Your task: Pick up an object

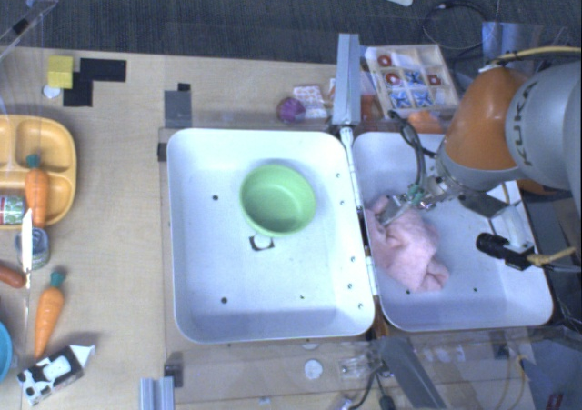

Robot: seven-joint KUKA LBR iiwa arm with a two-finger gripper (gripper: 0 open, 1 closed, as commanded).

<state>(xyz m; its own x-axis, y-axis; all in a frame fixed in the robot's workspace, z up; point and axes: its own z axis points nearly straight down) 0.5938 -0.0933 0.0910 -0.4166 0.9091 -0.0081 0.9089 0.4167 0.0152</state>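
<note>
Over the right bin (509,304), my gripper (400,206) hangs at the upper-left edge of the pink cloth (411,249), which lies crumpled on the bin floor near the dividing wall. Whether my jaws are apart or together I cannot tell; nothing shows between them. The cloth's long axis runs from just under my jaws down toward the bin's near side, so its bulk lies below and slightly right of me. A green bowl (278,197) sits in the left bin (205,299), well apart.
</note>
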